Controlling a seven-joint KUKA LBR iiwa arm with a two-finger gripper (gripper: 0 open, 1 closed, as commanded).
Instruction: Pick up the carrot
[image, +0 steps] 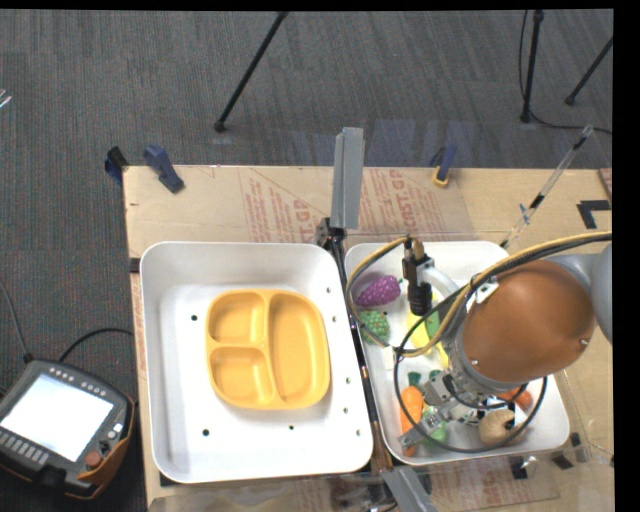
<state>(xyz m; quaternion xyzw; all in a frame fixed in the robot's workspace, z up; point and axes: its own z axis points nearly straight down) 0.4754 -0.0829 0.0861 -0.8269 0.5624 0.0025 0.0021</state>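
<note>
The carrot (411, 406) is a small orange piece lying near the front left of the right bin (480, 255). My gripper (438, 406) is low in that bin, right beside the carrot on its right side, under the arm's orange band (525, 322). Cables and the wrist hide most of the gripper's lower part. Nothing shows as lifted.
The right bin also holds a purple fruit (378, 291), a green item (375, 326), a yellow piece (436, 330), a tan item (493, 428) and a red-orange bit (520, 397). The left bin (170, 300) bears a yellow divided plate (268, 348). A pendant (55, 425) lies at the lower left.
</note>
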